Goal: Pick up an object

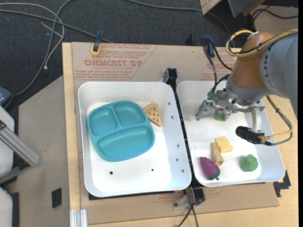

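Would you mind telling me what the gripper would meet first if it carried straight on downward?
Probably the small green object just beneath the gripper, then the right bin floor; depth is unclear.

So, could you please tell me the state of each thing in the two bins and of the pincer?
Teal divided plate: lying flat in the left bin, upright.
Waffle piece: beside the plate's right rim.
Yellow block: lying in the right bin.
Purple eggplant: lying near the front edge.
Green ball: resting alone.
Pincer: low over the right bin, a small green thing under it.
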Action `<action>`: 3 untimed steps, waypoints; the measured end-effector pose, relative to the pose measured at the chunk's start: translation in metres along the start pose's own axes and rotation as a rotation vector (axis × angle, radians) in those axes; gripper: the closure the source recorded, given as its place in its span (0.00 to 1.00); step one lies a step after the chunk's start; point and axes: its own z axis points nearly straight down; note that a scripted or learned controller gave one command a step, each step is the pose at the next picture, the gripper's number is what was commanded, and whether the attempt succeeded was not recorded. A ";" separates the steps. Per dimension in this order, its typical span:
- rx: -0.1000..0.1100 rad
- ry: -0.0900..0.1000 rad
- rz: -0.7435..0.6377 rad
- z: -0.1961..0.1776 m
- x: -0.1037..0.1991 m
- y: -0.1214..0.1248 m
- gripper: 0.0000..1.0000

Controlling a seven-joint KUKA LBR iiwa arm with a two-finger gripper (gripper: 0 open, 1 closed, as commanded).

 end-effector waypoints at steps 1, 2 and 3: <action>-0.007 -0.004 0.000 0.025 -0.001 0.002 0.00; -0.015 -0.006 0.002 0.012 -0.002 0.004 1.00; -0.009 -0.003 -0.001 -0.051 -0.001 0.008 1.00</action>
